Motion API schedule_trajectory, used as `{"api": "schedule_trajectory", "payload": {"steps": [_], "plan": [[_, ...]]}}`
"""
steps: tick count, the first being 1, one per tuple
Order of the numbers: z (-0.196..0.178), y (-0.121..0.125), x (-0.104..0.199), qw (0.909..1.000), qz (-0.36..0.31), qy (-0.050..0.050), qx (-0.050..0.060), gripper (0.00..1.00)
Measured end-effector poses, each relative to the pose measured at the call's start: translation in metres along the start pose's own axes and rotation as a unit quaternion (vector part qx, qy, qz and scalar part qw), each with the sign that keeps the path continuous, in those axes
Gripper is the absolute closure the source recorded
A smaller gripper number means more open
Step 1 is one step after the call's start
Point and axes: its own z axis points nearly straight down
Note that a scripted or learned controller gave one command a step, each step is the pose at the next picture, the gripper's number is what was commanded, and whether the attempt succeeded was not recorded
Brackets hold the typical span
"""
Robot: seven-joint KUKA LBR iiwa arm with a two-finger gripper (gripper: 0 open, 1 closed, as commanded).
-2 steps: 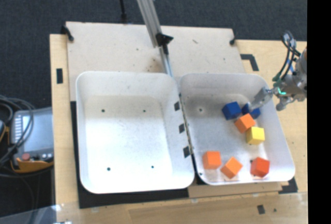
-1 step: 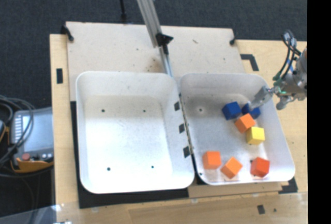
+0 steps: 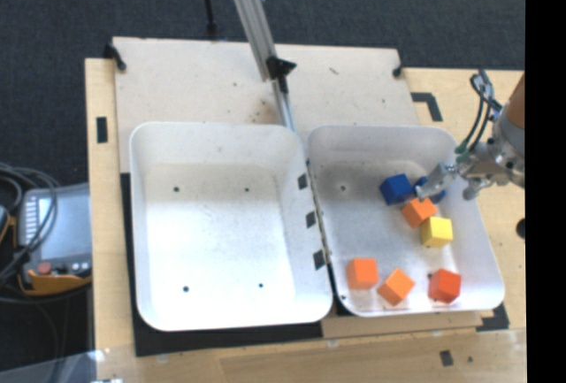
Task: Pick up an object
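Observation:
The right bin (image 3: 354, 151) holds several cubes. A blue cube (image 3: 397, 188) lies near its middle, with an orange cube (image 3: 419, 211) and a yellow cube (image 3: 436, 231) just to its right and nearer the front. Along the front wall sit two more orange cubes (image 3: 362, 272) (image 3: 397, 286) and a red cube (image 3: 445, 285). My gripper (image 3: 436, 183) reaches in from the right, low over the bin, its tip just right of the blue cube and above the orange one. I see nothing clearly held in it.
The left bin (image 3: 141, 195) stands beside the right one; the two share a middle wall (image 3: 314, 213). A slanted metal rail (image 3: 252, 10) rises behind the bins. A pendant with cables (image 3: 49, 235) lies off the bench at the left.

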Motion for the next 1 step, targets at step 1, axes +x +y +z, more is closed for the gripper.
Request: {"api": "schedule_trajectory", "payload": {"steps": [1], "plan": [[0.0528,-0.0105,-0.0033,1.0000,0.000,0.000,0.000,0.00]]}}
